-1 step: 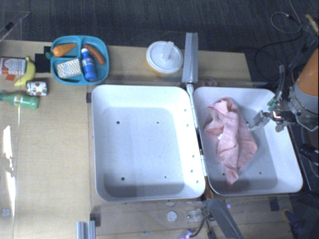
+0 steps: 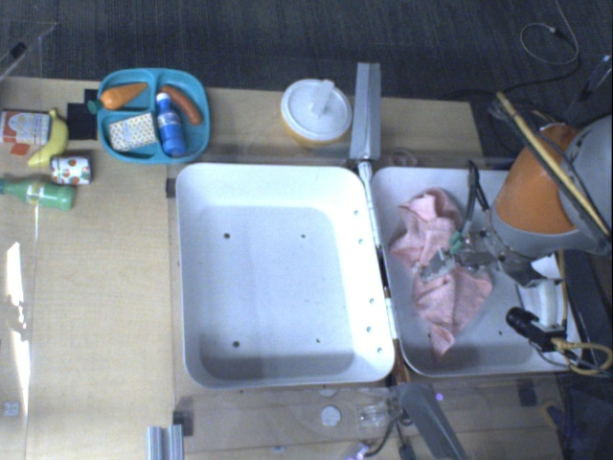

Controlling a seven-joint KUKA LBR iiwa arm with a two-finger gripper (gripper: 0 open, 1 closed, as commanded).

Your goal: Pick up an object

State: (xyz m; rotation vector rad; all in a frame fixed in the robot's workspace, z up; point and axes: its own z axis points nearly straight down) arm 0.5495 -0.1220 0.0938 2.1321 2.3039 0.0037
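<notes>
Pressing into the pink cloth (image 2: 441,262) in the right bin (image 2: 498,357) at the frame's right, the end effector (image 2: 458,253), its opening unclear, is risking pinching 1 thin fold that slips free.

The light is bright and even, and it seems to come from above. The two white bins (image 2: 278,276) look very bright, almost washed out on their floors. A soft grey shadow lies along the near inside wall of the left bin. A pale streak of glare sits on the bench (image 2: 86,305) at the far left (like shine on clear plastic). The dark floor (image 2: 287,12) at the top looks grainy. The whole picture is a bit soft, and small things look fuzzy.
</notes>
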